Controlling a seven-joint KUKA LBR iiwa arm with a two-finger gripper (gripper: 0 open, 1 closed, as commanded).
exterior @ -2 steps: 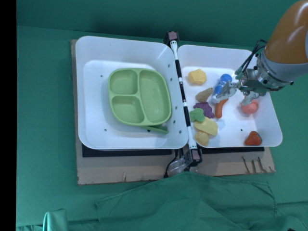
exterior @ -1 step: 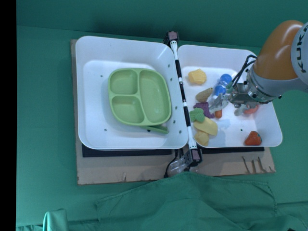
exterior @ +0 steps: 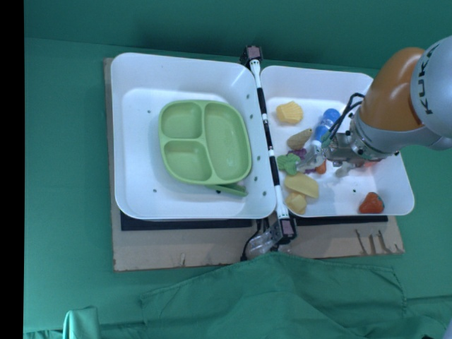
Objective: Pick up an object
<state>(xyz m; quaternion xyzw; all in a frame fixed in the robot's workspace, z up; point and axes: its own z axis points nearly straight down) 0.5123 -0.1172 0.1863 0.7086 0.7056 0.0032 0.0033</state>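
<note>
Here the gripper [exterior: 316, 162] is low inside the right bin [exterior: 395, 196], among small toy foods near the divider [exterior: 267, 138] between the bins. I cannot tell how the jaws stand. Nothing looks lifted yet, so I judge the pick is not done: grasping and raising remain.

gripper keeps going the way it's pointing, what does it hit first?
The gripper points toward the view's left, low in the right bin. First in line looks like the green piece just ahead of its tip, with a purple piece close by. Depth is unclear from this slant.
</note>
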